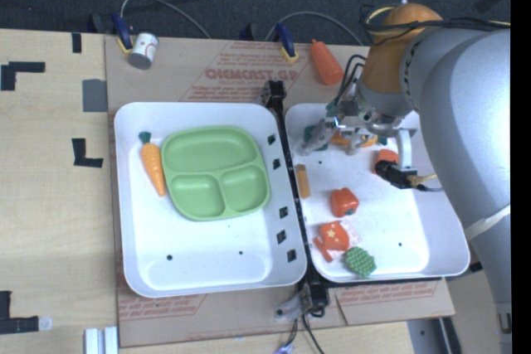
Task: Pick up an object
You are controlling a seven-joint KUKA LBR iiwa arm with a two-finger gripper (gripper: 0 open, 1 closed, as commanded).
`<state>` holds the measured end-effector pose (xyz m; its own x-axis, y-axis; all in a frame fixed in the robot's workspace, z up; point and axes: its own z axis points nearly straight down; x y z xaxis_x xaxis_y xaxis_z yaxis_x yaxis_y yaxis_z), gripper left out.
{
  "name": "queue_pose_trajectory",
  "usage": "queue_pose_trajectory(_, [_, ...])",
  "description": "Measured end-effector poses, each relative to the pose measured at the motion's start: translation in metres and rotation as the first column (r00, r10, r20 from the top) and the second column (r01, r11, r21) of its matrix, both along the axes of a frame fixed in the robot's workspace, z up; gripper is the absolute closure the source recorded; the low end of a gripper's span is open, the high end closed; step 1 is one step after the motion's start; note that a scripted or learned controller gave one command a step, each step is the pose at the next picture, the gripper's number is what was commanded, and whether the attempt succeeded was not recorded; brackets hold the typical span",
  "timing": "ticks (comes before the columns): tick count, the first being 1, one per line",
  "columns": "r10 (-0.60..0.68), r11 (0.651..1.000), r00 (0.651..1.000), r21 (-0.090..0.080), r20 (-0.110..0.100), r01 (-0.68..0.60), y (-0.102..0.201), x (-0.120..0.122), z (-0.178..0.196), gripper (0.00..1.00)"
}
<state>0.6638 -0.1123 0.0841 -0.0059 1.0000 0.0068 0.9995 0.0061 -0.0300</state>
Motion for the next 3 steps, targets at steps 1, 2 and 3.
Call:
queue_pose_trajectory(1, [0.002,1.000,1.000,0.008,-0.002,-0.002,-0.0126,0.0003,-0.0004,0.00])
queue_pose_trajectory(2, [-0.003,1.000,1.000,-0.007,0.002,0.003,-0.0069,-0.0004,0.0003,0.00])
queue_pose_trajectory(3, [-0.001,1.000,1.000,-0.002,0.001,0.001,-0.0091,-0.0001,0.0000,0.00])
